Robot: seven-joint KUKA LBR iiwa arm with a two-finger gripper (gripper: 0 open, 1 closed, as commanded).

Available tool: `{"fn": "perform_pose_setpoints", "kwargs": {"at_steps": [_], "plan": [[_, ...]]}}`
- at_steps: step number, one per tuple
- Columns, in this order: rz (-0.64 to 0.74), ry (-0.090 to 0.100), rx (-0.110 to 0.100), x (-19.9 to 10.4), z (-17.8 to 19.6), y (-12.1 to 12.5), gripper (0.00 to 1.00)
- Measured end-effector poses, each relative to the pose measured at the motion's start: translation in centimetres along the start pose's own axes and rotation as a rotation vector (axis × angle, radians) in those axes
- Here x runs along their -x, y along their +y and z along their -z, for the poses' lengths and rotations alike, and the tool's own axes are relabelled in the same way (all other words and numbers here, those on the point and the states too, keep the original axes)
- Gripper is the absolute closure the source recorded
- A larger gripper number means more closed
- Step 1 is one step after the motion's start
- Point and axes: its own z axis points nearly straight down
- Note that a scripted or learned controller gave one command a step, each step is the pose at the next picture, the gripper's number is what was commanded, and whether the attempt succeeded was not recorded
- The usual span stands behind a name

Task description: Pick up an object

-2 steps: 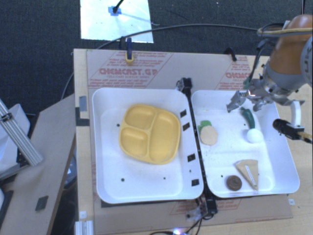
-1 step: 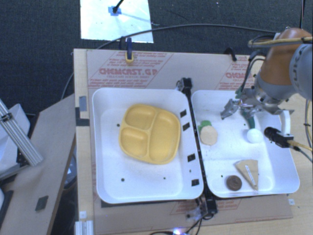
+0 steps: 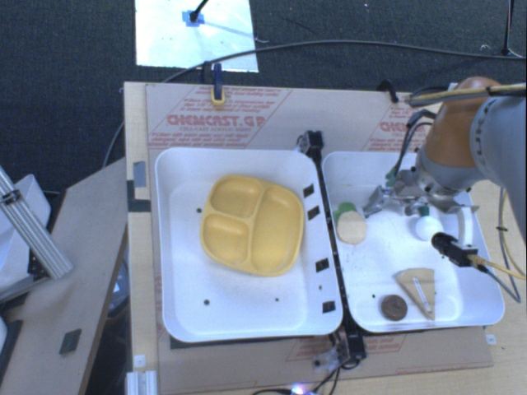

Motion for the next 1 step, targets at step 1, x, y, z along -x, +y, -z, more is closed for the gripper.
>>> {"fn": "perform_pose_setpoints", "kwargs": {"at_steps": [1], "plan": [[0.001,0.000,0.003,-0.01,1.10,0.22,1.00]]}}
